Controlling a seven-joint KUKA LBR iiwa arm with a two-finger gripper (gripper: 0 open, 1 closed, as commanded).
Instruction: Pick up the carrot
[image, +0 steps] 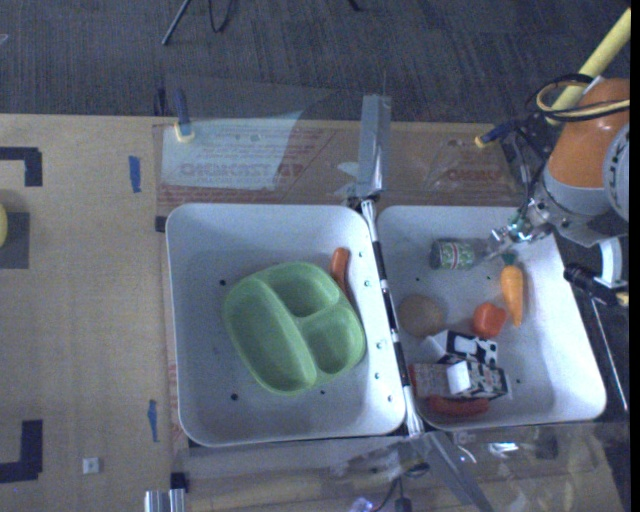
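Left bin (200, 400): green divided plate (293, 325), smooth plastic; small orange piece (341, 266) at its upper right edge.
Right bin (560, 385): brown rounded lump (421, 314), green can (454, 254) on its side, orange-red round item (489, 319), black-white box (470, 372).
Carrot (512, 291): tapered, smooth orange, long axis near vertical in frame, upper right of right bin.
Pincer (517, 232): directly above carrot in frame, close; finger state cannot tell.

Your bench (80, 330) is tan wood, marked with black tape corners and blue tape bits. Two white bins rest on it: the right bin (570, 385) under the gripper (515, 232), the left bin (200, 400) well beyond.
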